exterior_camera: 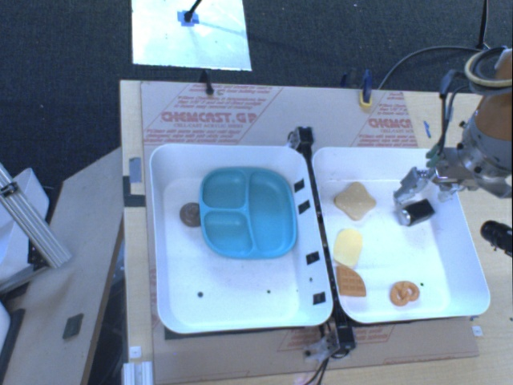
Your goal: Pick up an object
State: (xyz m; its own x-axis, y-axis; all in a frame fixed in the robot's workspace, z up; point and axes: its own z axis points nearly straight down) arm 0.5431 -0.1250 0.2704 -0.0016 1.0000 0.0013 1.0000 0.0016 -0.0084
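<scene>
At right of frame, the gripper hangs over the upper part of the right bin, its jaws' state impossible to tell. Four food items lie in that bin: a tan star-shaped biscuit, a yellow cheese slice, a waffle piece and a pretzel. The left bin holds one blue divided plate and one brown round cookie touching its left edge.
</scene>
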